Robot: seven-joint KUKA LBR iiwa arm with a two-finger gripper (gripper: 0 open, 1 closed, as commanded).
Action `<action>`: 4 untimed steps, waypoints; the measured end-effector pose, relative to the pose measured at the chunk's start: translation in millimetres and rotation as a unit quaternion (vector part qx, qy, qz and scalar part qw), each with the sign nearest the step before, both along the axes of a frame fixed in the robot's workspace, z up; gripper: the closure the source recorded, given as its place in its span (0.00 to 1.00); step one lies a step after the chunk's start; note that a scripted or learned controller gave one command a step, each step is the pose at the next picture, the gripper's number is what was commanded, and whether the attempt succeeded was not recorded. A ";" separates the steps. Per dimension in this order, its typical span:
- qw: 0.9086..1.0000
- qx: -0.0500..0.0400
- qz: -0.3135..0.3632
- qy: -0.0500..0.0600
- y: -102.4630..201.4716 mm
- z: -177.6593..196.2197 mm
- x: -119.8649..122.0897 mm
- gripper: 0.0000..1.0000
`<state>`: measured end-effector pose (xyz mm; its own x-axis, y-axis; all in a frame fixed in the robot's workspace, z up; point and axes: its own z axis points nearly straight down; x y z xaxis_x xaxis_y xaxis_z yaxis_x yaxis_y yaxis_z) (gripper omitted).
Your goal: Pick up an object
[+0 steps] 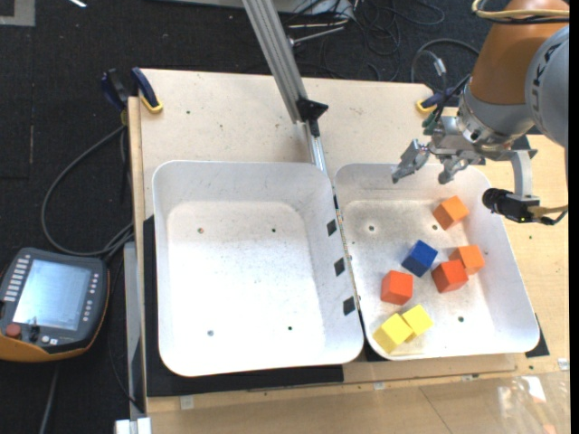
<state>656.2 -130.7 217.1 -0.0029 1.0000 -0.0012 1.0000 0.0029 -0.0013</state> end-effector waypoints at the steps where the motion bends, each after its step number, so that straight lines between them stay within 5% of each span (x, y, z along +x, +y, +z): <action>1: 1.000 0.001 -0.004 0.004 -42.8 -111.6 -38.6 0.00; 2: 1.000 0.001 -0.003 0.001 -30.2 -122.2 -109.5 0.00; 3: 1.000 0.000 -0.003 -0.003 -30.2 -111.2 -106.0 1.00; 4: 1.000 0.000 -0.002 -0.002 -43.6 -122.1 -97.0 1.00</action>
